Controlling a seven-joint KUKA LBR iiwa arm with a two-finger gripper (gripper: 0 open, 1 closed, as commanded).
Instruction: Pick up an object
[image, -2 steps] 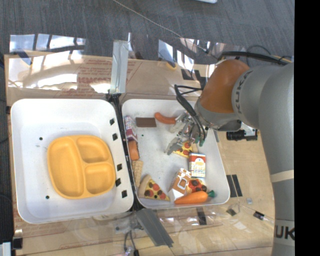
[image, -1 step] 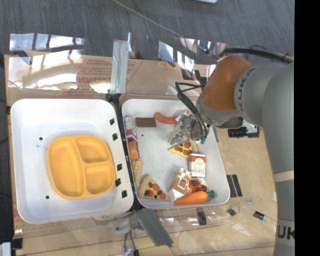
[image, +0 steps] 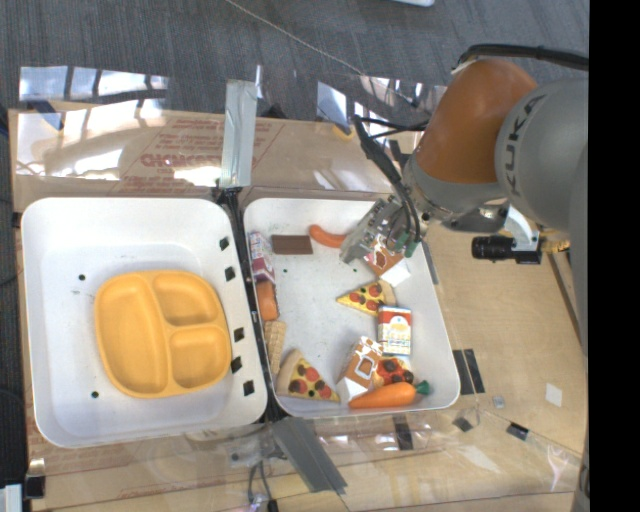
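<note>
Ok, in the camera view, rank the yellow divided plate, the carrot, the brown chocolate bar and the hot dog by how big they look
Largest to smallest:
1. yellow divided plate, by far the largest.
2. carrot.
3. hot dog and chocolate bar: these look about alike, and the end effector hides one end of the hot dog, so I won't rank them.

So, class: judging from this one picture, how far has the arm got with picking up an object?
Done: the grey two-finger gripper has reached into the right white bin, low over a small orange-and-white box near the far wall. In hand: nothing visibly gripped or lifted. Left: grasp and raise an item. The toy pizza slice, orange carrot and yellow divided plate all lie at rest.
</note>
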